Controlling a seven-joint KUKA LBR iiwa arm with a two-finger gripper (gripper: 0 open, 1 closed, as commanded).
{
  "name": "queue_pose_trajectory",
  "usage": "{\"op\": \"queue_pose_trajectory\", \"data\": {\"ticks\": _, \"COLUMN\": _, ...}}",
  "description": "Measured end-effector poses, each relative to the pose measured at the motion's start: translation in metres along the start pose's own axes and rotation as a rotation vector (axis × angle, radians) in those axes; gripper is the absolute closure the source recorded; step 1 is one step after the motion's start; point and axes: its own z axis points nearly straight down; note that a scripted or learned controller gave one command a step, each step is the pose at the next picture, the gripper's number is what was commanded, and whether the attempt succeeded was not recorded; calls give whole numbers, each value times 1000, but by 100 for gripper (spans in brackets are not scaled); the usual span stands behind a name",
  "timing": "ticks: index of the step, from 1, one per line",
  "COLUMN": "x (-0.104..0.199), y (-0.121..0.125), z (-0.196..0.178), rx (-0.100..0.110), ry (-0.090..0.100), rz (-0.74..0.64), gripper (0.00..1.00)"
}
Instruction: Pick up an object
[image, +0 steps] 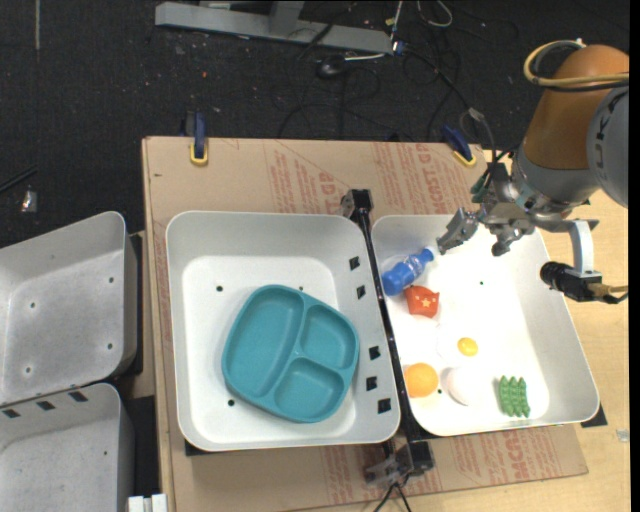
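Note:
My gripper (484, 238) hangs over the far edge of the right bin (560, 340), its two dark fingers spread open with nothing between them. Just left of and below it lies a blue bottle (405, 270), tilted against the bin's left wall. A red block with a yellow star (424, 301) sits beside the bottle. Further toward the front are a small yellow piece (467, 347), an orange ball (421, 379), a white egg-shaped object (461, 385) and a green ridged item (513, 396).
The left bin (200, 260) holds a teal divided plate (291, 352). Blue clamps (199, 140) pin the cardboard base at the back. White panels (60, 290) lie off the bench at the left. A black divider (375, 300) runs between the bins.

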Motion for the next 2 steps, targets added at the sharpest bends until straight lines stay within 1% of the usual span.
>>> {"op": "queue_pose_trajectory", "data": {"ticks": 1, "x": 0, "y": 3, "z": -8, "rx": -14, "ry": -2, "rz": -2, "gripper": 0}}
{"op": "queue_pose_trajectory", "data": {"ticks": 2, "x": 8, "y": 7, "z": 38, "rx": -10, "ry": -1, "rz": -4, "gripper": 0}}
